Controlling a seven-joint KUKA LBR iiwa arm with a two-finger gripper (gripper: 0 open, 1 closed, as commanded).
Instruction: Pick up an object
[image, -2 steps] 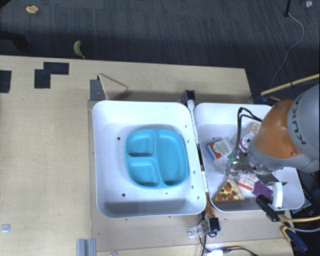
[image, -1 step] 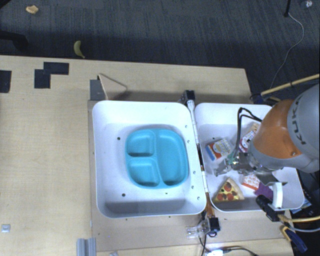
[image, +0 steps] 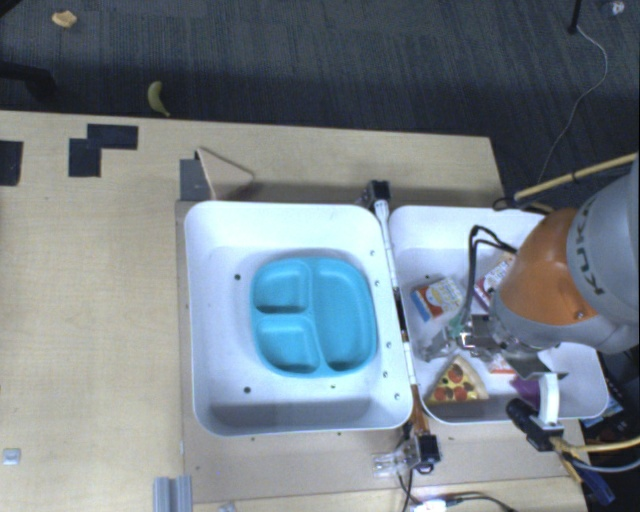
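My gripper (image: 458, 338) hangs low over the right bin (image: 420, 232), near its front left part. Just below it lies a toy pizza slice (image: 459, 383), yellow with red spots, against the bin's front wall. A small white carton with red and blue print (image: 437, 297) lies just up and left of the gripper. Behind the wrist a white and red packet (image: 497, 271) peeks out. Nothing can be seen held in the gripper. The arm's grey and orange body hides the right half of this bin.
The left bin (image: 215, 300) holds a blue divided tray (image: 312, 314). A magenta scrap (image: 527, 374) shows under the arm at the right bin's front. A black bar (image: 381, 205) runs along the divider between the bins.
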